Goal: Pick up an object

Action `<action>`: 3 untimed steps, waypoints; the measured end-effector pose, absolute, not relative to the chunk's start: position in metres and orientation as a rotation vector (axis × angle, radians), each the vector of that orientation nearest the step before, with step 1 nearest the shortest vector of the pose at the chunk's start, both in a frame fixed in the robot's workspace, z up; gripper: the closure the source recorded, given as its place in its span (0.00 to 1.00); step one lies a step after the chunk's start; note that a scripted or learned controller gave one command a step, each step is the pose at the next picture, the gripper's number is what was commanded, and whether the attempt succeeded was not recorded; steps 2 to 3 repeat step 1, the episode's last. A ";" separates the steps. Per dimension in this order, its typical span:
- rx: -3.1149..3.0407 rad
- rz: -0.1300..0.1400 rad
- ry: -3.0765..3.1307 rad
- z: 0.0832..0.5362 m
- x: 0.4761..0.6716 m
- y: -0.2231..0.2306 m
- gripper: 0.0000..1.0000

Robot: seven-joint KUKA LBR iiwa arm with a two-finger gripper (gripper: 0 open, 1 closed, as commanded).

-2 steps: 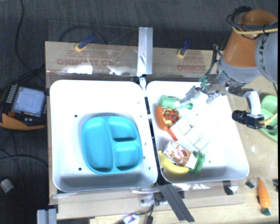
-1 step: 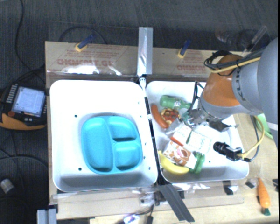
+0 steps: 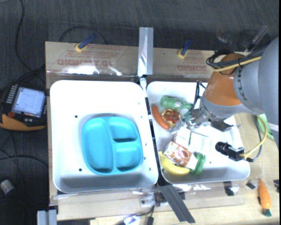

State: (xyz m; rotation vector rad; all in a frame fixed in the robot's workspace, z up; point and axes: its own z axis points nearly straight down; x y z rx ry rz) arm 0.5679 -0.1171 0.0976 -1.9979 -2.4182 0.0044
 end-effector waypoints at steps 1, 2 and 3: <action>-2.059 0.009 -2.369 0.215 0.603 -0.080 1.00; -2.059 0.009 -2.369 0.215 0.603 -0.080 1.00; -2.059 0.009 -2.369 0.215 0.603 -0.080 1.00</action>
